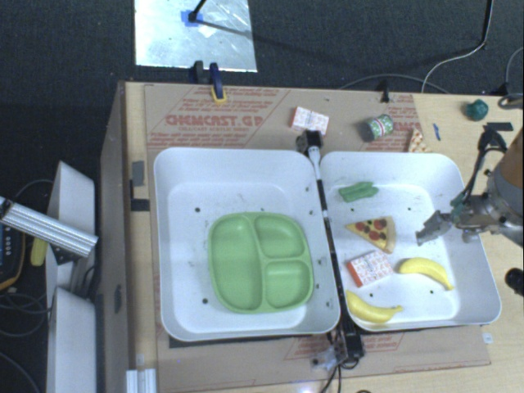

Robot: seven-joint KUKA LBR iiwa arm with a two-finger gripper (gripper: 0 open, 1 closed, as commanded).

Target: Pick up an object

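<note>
The right white bin (409, 177) holds several toy foods: a green pod-like piece (358, 191), a pizza slice (374, 232), a red and white box (370, 268) and two bananas, one on the right (426, 271) and one by the front wall (372, 308). My gripper (430, 229) reaches in from the right and hangs over the right half of this bin. It sits just above and slightly right of the right-hand banana and to the right of the pizza slice. I see nothing held in it.
The left bin (188, 188) holds a green divided plate (260, 262). Behind the bins lie a small can (378, 127), a white and red packet (309, 120) and a teal object (477, 109). Cables run at the back right. A shiny sheet (195, 23) lies beyond the bench.
</note>
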